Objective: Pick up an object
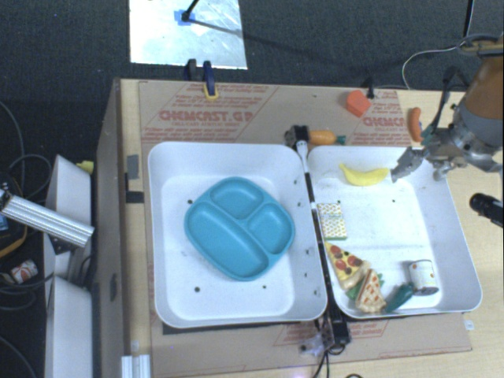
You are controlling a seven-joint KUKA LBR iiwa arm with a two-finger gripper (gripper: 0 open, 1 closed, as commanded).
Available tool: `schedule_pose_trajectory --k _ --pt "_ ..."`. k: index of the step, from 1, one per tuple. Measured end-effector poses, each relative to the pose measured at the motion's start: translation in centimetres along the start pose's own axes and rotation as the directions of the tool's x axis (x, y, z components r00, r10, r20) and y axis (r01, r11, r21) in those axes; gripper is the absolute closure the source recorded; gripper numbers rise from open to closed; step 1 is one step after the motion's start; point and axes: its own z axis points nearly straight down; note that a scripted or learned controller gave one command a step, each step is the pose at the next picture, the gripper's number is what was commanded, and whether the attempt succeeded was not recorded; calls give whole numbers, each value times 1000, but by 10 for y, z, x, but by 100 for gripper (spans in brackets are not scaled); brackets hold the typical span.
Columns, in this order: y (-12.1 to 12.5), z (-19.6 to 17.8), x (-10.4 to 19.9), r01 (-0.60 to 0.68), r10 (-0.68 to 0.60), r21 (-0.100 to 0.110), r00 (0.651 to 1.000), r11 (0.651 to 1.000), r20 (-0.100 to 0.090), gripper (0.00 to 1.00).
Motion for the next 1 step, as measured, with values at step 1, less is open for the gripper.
schedule_pose_trajectory --k 1 --pt "25 73 -33 -2 2 2 1000 1000 0 0"
